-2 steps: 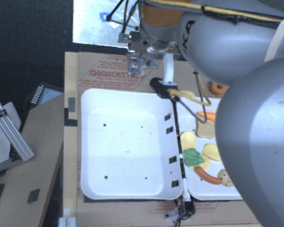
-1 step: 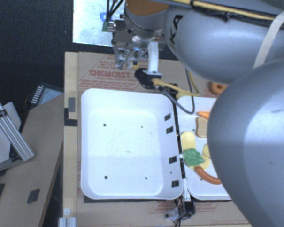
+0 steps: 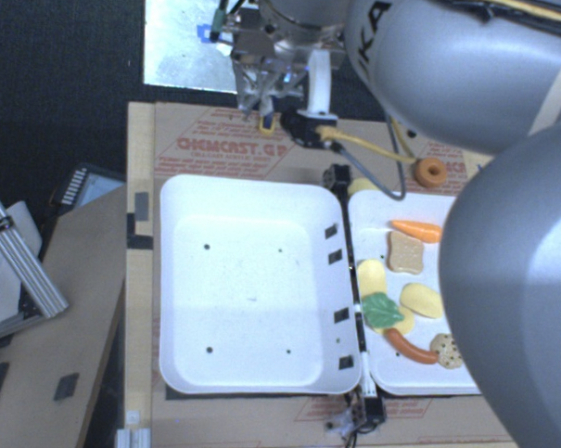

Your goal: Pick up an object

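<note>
I see the gripper (image 3: 264,102) hanging beyond the far rim of the left bin (image 3: 180,288); I cannot tell how its fingers stand. The toy foods, carrot (image 3: 417,231), bread slice (image 3: 406,255) and sausage (image 3: 410,346), lie in the right bin (image 3: 413,382) beside it.

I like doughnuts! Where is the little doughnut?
The doughnut lies on the cardboard sheet behind the right bin, outside it, just beyond the carrot.

Your grey arm (image 3: 472,78) sweeps in from the right, its claw (image 3: 258,101) hanging high at the top, pointing down.
</note>
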Robot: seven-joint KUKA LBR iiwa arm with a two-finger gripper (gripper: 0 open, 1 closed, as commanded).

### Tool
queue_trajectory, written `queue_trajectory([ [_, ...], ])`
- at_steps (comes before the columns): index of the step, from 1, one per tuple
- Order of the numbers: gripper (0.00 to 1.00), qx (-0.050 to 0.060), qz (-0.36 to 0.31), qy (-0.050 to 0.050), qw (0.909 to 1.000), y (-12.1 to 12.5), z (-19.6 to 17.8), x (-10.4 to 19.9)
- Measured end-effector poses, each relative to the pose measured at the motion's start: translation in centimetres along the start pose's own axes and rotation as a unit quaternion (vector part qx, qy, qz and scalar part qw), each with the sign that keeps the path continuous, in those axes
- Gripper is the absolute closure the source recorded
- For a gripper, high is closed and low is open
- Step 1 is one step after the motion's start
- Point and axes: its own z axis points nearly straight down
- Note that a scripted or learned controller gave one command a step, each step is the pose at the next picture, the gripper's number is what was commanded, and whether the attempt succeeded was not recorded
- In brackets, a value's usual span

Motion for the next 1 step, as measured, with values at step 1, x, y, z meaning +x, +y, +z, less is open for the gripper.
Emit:
queue_trajectory([
  [1, 1.00, 0.000, 0.000, 0.000, 1.0000, 0.01, -4.78, 0.01],
])
